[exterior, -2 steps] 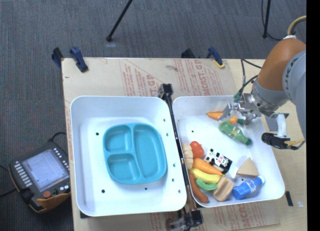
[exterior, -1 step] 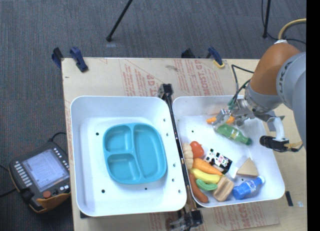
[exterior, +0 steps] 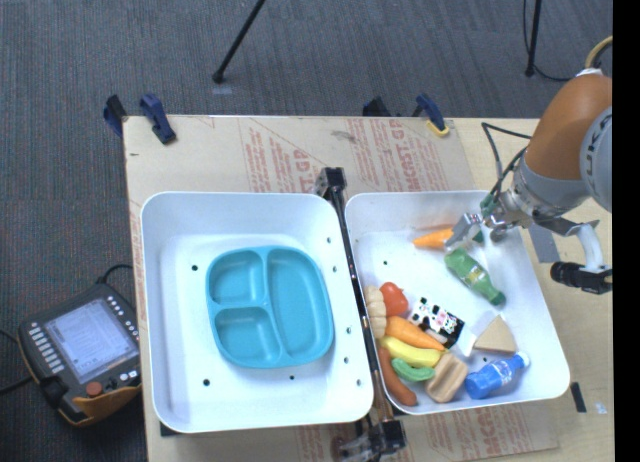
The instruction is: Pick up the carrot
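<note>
The carrot (exterior: 433,239), a small orange tapered toy, lies near the back of the right bin (exterior: 535,280), pointing left. My gripper (exterior: 468,233) hangs low just to the right of its thicker end, touching or nearly touching it. The wrist hides how the gripper stands, and I cannot see the carrot held. The arm comes in from the right, its orange band (exterior: 565,130) above the wrist.
A green bottle (exterior: 474,277) lies just below the gripper. Toy foods crowd the bin's front: red tomato (exterior: 394,298), orange piece (exterior: 412,331), cow-patterned box (exterior: 437,320), yellow banana (exterior: 413,353), tan wedge (exterior: 494,336), blue bottle (exterior: 493,375). The left bin (exterior: 170,250) holds a blue divided plate (exterior: 270,305).
</note>
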You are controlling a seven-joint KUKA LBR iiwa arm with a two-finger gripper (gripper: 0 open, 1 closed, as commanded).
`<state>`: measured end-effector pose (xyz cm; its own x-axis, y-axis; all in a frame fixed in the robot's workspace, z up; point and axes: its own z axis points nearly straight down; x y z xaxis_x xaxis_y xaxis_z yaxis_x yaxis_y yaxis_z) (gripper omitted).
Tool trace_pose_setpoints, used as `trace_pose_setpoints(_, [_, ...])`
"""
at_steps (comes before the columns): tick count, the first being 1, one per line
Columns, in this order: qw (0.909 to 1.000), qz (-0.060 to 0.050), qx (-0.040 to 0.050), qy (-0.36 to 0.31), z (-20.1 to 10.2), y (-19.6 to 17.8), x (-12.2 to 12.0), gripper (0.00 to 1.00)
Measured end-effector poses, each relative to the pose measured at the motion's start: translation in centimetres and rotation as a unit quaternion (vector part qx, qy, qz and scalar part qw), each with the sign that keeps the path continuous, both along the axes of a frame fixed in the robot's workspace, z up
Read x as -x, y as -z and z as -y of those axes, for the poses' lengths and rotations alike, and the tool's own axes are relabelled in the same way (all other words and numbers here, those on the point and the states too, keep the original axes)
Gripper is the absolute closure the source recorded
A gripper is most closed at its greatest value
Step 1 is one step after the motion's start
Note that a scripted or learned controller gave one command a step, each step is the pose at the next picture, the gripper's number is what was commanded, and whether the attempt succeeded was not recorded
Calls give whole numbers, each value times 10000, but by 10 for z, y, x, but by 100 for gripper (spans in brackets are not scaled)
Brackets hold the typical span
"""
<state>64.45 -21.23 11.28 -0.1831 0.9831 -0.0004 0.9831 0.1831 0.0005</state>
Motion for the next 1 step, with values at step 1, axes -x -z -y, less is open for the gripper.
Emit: trace_pose_setpoints(1, [9963, -17, -10, 855, -63, 25, 1, 0])
